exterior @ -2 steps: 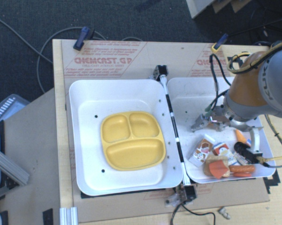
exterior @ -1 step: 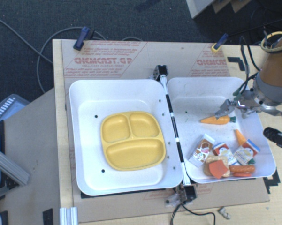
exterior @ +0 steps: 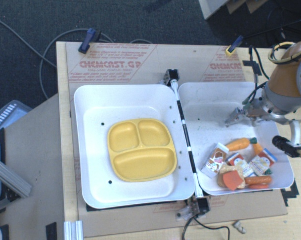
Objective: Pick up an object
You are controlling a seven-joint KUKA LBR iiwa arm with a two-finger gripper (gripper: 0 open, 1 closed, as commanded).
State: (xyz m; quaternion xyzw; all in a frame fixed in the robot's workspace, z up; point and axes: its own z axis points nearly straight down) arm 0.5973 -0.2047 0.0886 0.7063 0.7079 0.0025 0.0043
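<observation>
Bins sit side by side on the surface [exterior: 140, 64], a brown board printed with red lettering. The left bin [exterior: 90, 134] holds a yellow divided tray [exterior: 141, 149] with three compartments, lying flat near its middle. The right bin [exterior: 205, 104] holds a heap of small toy food items [exterior: 240, 166] crowded into its near right corner: a small carton [exterior: 216, 160] at the heap's left edge, an orange carrot [exterior: 239, 144] with a green tip at the top of the heap, and a red piece [exterior: 232, 180] toward the bottom, the rest packed too close to tell apart. The far half of that bin's floor is bare white.

The arm [exterior: 285, 84], with its orange band, reaches in from the right over the right bin. Its fingers [exterior: 235, 118] point leftward, low over the bare floor, above and apart from the heap. They appear slightly spread, with nothing between them. A blue clamp [exterior: 87, 40] grips the surface's far left edge, and another [exterior: 234, 45] sits at the far right.
</observation>
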